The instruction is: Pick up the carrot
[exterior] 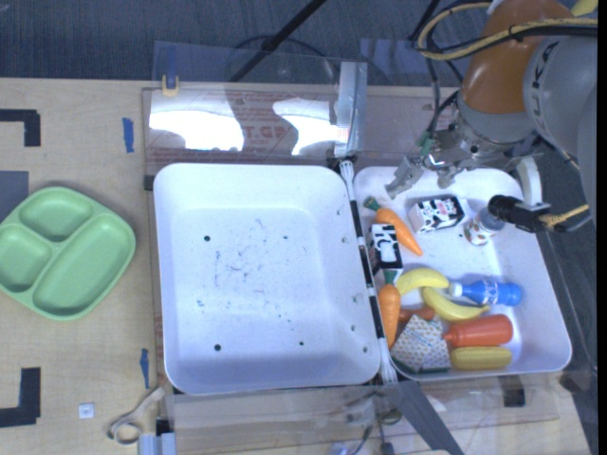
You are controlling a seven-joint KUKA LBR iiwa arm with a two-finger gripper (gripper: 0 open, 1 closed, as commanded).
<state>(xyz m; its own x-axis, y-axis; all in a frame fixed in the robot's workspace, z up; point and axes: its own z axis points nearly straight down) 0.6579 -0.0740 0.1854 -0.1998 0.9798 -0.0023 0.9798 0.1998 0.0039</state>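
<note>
- The carrot (397,228) had not been picked up: it lay in the right bin (550,292), near that bin's upper left corner, slanting with its green stem end toward the divider and its tip pointing down and right.
- A second carrot (389,313) lay along the right bin's left wall, lower down, upright in the view; either one could have served the task, and neither was lifted.
- The gripper (429,167) hung over the far edge of the right bin, above and a little right of the upper carrot, apart from it. The jaws looked spread, with nothing between them.
- Just below the gripper sat a small black-and-white cow-patterned box (438,212), close beside the upper carrot's thick end, which could get in the way of a descent.
- Other clutter filled the lower part of the right bin: a banana (429,288), a blue bottle (486,292), a red sausage-like toy (479,331) and a yellow one (480,356), and a patterned cloth (421,343).
- The left bin (256,273) held nothing pickable; a green divided plate (63,251) rested on the worktop (66,368) to its left.
- Judged from this, the task stood at the approach stage: lining up over a carrot, descending, closing and lifting all remained.
</note>
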